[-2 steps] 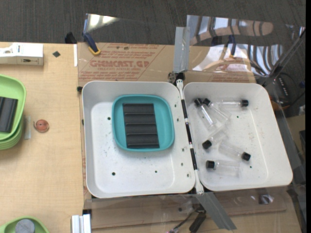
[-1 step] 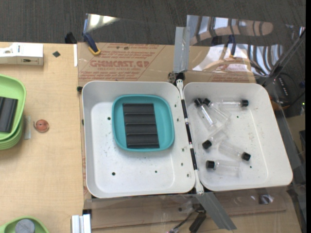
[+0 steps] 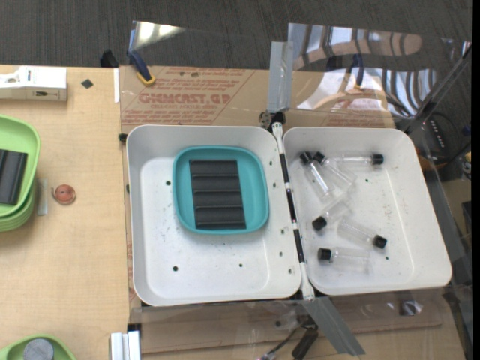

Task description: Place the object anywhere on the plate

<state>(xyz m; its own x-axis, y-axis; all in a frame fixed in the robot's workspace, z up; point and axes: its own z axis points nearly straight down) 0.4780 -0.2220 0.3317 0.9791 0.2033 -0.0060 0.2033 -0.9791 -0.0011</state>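
Note:
A teal plate [image 3: 257, 193] with a dark ribbed insert [image 3: 217, 194] sits in the left white bin [image 3: 210, 276], toward its upper middle. The right white bin [image 3: 420, 268] holds several clear plastic tubes with black caps, scattered loosely: one near the top left [image 3: 315, 169], one at the top right [image 3: 360, 159], one in the middle [image 3: 331, 214], one at the right [image 3: 361, 235] and one at the bottom [image 3: 343, 255].
A sheet of cardboard [image 3: 195, 96] lies behind the bins. On the wooden bench to the left sit a green tray [image 3: 22, 201], a small round orange piece [image 3: 64, 193] and a white box [image 3: 34, 83]. Clear plastic panels [image 3: 360, 58] stand behind the right bin.

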